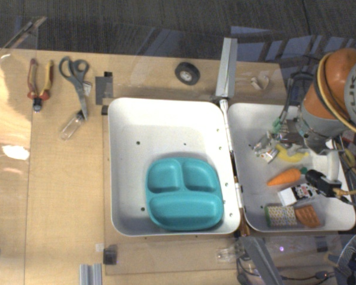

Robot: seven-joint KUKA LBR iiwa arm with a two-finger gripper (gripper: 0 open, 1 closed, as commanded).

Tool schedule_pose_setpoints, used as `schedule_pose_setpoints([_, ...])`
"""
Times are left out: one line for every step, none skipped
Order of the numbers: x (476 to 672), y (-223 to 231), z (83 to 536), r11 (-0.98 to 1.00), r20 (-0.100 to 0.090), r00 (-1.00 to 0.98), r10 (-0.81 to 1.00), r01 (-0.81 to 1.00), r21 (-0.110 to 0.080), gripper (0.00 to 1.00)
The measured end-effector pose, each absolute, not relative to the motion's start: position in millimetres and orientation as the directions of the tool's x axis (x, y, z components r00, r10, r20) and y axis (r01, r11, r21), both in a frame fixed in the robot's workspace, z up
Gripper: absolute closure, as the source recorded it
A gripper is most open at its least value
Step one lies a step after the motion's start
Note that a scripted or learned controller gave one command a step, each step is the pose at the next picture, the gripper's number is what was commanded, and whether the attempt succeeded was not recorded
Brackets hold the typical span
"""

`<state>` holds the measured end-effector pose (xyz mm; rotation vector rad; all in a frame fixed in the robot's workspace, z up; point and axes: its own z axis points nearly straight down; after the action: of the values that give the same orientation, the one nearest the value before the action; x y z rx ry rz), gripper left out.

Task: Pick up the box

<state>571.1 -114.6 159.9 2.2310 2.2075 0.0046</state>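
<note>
A small white box (299,193) with dark and red print lies in the right bin (249,212), just below an orange carrot (284,177). My gripper (266,147) hangs over the upper middle of that bin, up and to the left of the box and apart from it. Beside the gripper lies a yellow object (292,155). Nothing shows between the gripper's tips.
A speckled grey-green block (280,215) and an orange-brown piece (308,217) sit at the right bin's front edge. A teal divided tray (184,193) lies in the left bin (130,159). Scissors (77,79), pliers (38,82) and a tape roll (187,73) rest on the bench behind.
</note>
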Motion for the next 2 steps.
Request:
schedule_pose_setpoints([636.4,-105.0,88.0,-0.037,-0.001,0.037,0.999,0.999,0.010,0.00])
schedule_pose_setpoints([628.7,-164.0,87.8,0.071,-0.002,-0.071,0.997,0.997,0.006,0.00])
